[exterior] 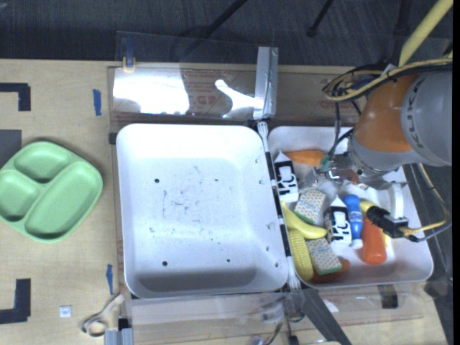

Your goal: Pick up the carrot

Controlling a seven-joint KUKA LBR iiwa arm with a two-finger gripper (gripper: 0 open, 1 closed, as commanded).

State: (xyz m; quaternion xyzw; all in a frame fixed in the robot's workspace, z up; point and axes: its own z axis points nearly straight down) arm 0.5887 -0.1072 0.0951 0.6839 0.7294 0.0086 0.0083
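Carrot (307, 157) at right bin's (424, 264) far edge, end effector (338, 169) just beside it, grip state unclear, no readable labels.

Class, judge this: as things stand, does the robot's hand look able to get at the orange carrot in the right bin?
Probably yes: the orange carrot lies uncovered at the bin's far edge, beside the hand.

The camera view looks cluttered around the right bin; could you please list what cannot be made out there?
- Gripper: the grey arm's orange-banded wrist covers it from above, so its fingers' state is unreadable.
- Orange carrot: its right end runs under the arm, so its full length is hidden.
- Yellow banana: partly overlapped by neighbouring items.
- Right white bin: its far right corner lies under the arm.
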